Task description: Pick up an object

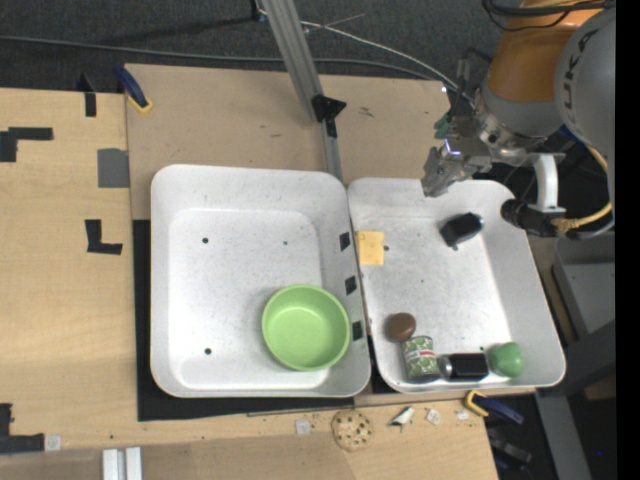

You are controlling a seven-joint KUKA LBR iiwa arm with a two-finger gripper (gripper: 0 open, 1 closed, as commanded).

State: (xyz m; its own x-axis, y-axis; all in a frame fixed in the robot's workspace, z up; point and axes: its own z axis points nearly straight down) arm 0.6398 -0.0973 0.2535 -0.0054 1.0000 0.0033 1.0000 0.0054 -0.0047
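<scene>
My gripper hangs over the far edge of the right bin, with nothing visible between its fingers. A small black object lies just in front of it, a little to the right. A yellow block sits near the bin's left wall. Along the near edge lie a brown round piece, a green-labelled can, a black object and a green ball-like item. A green bowl rests in the left bin.
A slanted metal pole rises behind the bins. A cookie-like piece and small scraps lie on the bench in front of the bins. Black cables run by the arm at the right.
</scene>
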